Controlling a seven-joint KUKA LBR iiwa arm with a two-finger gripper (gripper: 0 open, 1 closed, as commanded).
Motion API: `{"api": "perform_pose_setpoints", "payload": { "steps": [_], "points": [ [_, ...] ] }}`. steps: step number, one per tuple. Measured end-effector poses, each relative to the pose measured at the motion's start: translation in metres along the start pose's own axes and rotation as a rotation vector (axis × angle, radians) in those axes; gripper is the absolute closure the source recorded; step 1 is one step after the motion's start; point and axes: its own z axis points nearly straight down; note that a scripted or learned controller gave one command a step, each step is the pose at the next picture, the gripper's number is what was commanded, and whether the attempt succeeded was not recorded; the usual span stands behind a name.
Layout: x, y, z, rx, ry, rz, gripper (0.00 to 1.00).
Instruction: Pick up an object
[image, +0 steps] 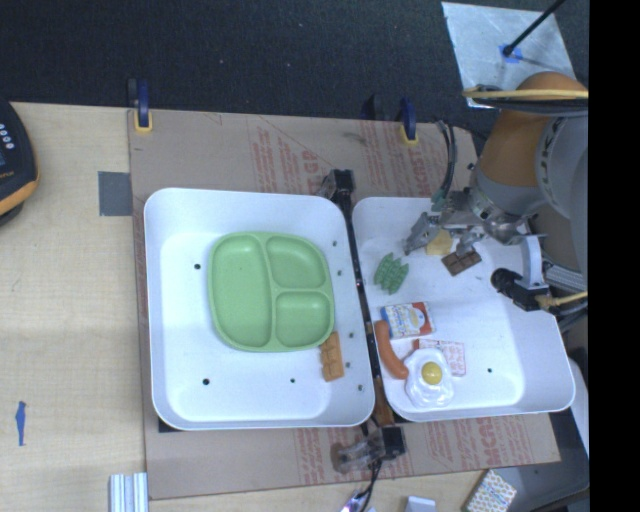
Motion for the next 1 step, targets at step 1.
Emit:
{"api": "perform_pose_setpoints", "payload": {
  "steps": [1],
  "points": [
    [-0.0386, 0.0148, 0.0306, -0.003, -0.002, 0.006, 0.0]
  ]
}}
